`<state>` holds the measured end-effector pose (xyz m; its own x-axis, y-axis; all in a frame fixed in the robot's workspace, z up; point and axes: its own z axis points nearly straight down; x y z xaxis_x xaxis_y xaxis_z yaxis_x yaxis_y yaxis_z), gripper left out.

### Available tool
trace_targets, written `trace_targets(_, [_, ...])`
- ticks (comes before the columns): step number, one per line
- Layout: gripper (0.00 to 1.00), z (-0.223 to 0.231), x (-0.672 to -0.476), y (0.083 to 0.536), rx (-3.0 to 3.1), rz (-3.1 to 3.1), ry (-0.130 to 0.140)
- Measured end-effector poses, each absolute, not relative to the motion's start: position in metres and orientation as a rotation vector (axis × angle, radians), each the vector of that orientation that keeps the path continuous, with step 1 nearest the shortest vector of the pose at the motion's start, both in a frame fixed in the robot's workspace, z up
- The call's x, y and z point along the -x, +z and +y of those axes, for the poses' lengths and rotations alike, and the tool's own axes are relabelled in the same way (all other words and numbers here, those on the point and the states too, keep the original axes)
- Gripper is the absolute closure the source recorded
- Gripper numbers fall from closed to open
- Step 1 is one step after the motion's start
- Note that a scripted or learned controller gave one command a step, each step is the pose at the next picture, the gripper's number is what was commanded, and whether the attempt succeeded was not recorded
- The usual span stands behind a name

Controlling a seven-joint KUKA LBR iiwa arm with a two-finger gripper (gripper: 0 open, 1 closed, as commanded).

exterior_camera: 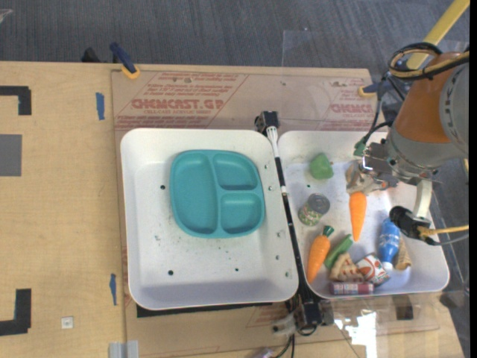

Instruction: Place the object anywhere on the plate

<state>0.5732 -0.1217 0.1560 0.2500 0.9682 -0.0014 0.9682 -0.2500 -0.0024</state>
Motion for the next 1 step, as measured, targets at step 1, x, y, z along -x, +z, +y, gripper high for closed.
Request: trace_targets(1, [1.0,-0.0704,-0.5108,0.1842,2.585,-1.78,0.001])
